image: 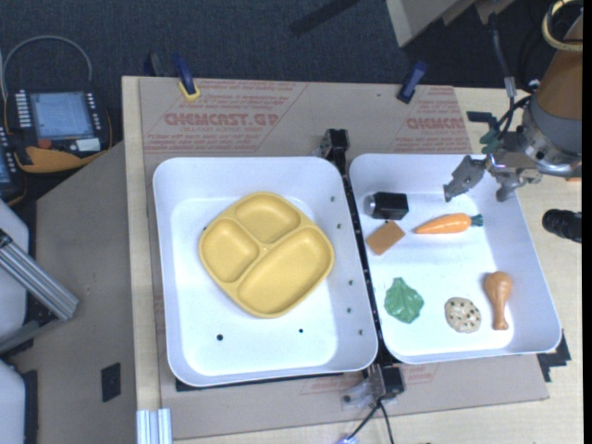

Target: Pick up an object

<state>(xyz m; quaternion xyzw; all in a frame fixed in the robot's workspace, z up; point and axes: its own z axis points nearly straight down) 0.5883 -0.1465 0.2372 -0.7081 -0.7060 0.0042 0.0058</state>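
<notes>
The right bin (527,248) holds several toy foods: an orange carrot (444,225), a small black block (388,204), a brown cracker piece (385,238), a green leaf (403,301), a speckled cookie (462,314) and a chicken drumstick (499,297). My gripper (483,186) hangs over the bin's far right part, just above and behind the carrot. Its two fingers are spread apart, so it is open, and nothing sits between them.
The left bin (185,322) carries a yellow divided plate (266,252). A black clamp (335,142) sits at the far end of the seam between the bins. Blue clips (188,80) hold the cardboard base at the back.
</notes>
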